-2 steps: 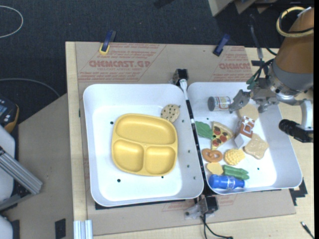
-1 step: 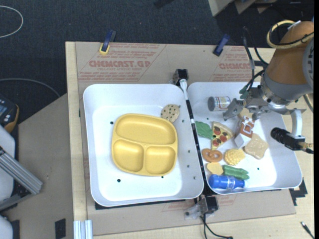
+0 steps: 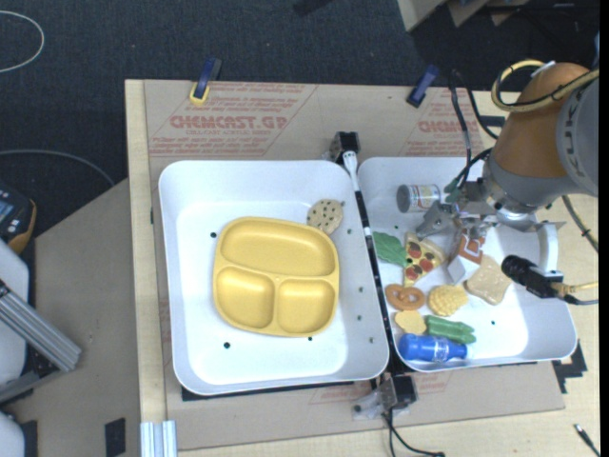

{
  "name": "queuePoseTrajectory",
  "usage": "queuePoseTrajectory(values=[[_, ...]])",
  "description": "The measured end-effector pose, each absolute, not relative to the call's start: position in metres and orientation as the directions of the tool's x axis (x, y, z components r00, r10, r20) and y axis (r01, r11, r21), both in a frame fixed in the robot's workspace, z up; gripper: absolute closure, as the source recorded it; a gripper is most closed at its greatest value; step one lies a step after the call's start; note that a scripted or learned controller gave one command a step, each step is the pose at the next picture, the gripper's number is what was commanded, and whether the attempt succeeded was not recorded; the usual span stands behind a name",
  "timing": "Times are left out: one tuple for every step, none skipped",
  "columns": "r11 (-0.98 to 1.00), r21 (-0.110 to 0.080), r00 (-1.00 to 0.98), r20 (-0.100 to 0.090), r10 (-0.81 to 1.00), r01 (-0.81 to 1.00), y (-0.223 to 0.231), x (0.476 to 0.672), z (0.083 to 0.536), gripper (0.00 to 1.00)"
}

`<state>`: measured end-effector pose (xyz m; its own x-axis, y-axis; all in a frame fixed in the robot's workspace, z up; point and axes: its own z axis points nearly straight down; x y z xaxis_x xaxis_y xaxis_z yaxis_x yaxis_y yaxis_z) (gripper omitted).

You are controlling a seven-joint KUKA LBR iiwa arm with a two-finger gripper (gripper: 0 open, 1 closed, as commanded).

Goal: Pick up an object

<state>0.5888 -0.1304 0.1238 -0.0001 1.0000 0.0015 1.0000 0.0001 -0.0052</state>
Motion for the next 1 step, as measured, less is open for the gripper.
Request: queuePoseTrajectory(values=[[-0.001, 0.016, 0.001, -0.005, 1.0, 1.0, -0.1325, 0.594, 0.1057, 0.0]])
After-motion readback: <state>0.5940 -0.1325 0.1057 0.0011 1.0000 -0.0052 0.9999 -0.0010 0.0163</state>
